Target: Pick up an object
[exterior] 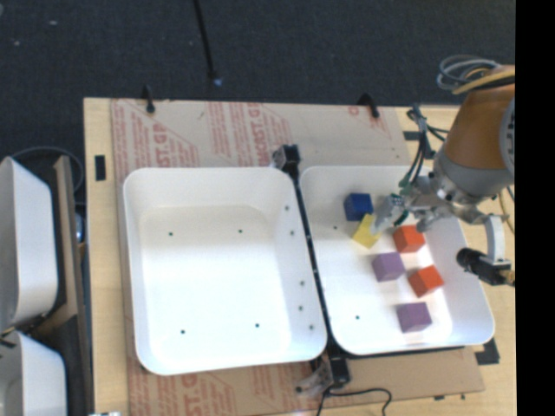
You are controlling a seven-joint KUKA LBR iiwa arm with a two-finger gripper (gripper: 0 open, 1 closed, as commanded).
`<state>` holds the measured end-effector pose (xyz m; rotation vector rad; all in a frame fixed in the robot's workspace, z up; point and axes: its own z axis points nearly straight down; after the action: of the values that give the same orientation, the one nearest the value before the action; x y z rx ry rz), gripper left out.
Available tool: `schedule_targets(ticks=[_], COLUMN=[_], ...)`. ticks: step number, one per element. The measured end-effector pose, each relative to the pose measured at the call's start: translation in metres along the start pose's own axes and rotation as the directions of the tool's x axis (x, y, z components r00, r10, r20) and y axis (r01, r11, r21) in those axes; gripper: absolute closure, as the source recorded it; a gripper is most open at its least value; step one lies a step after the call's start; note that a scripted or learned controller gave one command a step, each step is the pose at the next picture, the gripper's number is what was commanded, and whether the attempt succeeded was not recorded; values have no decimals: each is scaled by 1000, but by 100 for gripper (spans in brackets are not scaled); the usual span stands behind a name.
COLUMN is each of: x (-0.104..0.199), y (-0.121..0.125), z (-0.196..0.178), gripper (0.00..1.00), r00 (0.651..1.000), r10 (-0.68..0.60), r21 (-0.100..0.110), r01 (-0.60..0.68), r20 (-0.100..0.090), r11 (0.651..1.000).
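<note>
Operator: Report gripper (392, 215) status.

Arm: I cannot tell its state. My gripper sits low in the right bin (468, 319), just beside the yellow block (365, 232) and near the blue block (357, 205).

Operator: Why there?

Arm: Probably to address the yellow block, the nearest candidate. The orange blocks (409, 238) and purple blocks (388, 267) lie loose nearby.
</note>
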<state>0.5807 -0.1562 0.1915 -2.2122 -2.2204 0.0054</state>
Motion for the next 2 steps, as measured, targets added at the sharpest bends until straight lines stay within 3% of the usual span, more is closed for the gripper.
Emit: schedule_targets(ticks=[1, 2], x=[30, 49], y=[52, 23], z=[95, 90], gripper=[0, 0], r00=[1000, 1000], r10=[1, 4], r21=[-2, -8], r01=[-1, -4], r20=[2, 3], r11=[1000, 1000])
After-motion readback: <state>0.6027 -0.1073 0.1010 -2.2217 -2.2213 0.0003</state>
